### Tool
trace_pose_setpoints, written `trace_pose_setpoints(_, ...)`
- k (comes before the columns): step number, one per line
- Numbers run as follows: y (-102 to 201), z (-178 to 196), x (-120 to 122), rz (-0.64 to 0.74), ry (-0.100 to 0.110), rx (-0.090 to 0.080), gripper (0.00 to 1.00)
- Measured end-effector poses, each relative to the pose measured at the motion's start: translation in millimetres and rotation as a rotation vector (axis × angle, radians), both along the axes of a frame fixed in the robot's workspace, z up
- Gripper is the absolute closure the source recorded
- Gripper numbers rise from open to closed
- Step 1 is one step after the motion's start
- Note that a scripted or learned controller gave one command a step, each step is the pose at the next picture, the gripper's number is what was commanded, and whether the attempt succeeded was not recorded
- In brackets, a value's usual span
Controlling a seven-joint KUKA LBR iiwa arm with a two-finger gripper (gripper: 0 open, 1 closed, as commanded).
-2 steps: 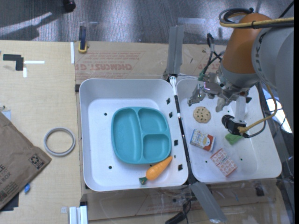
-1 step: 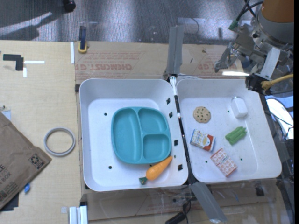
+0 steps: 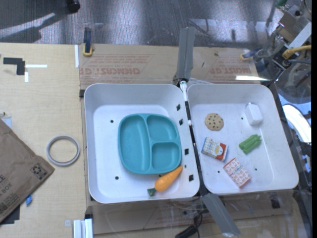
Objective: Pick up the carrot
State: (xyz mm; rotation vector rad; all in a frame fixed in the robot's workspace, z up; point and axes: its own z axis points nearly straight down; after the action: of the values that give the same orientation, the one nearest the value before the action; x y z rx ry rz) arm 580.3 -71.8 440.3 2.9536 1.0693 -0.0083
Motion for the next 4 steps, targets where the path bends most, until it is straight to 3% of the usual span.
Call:
trace_pose_setpoints(1,-51.5,-1.2,54.4,0.14,0.002,0.002,0.0)
trace_pose_setpoints(2,18.9,0.2,2.5,0.306,0.001,0.002,0.0)
trace_pose_setpoints(3,0.2,-62.7,-44.6,0.324,0.002,0.002,0.0)
trace_pose_setpoints(4,-120.2,0.2,-31.1,0.101,0.0,0.001,0.0)
